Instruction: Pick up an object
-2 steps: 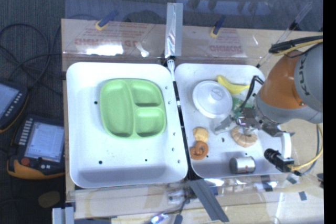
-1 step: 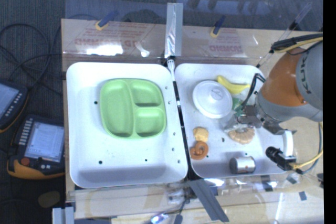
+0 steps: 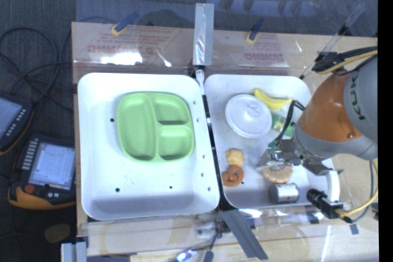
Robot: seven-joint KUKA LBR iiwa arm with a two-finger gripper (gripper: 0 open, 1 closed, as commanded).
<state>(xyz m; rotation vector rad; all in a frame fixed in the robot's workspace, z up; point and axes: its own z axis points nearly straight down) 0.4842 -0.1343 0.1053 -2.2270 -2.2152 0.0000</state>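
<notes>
My gripper point(image 3: 277, 155) hangs low in the right bin point(image 3: 215, 132), below the arm's orange band point(image 3: 325, 113). It sits just above a tan round bun-like object point(image 3: 277, 175), and I cannot tell whether it touches it. A grey metal cylinder point(image 3: 284, 193) lies just in front of the bun. To the left are a small yellowish pastry point(image 3: 234, 157) and a brown pretzel-like piece point(image 3: 232, 177). A white round lid point(image 3: 247, 115) rests at the back of the bin, with a yellow banana point(image 3: 272, 99) behind it and a green item point(image 3: 284, 123) partly hidden by the arm.
The left bin point(image 3: 98, 187) holds a green divided plate point(image 3: 155, 126). A metal divider post point(image 3: 203, 34) stands between the bins at the back. Cables and a handheld pendant point(image 3: 43, 172) lie on the floor to the left.
</notes>
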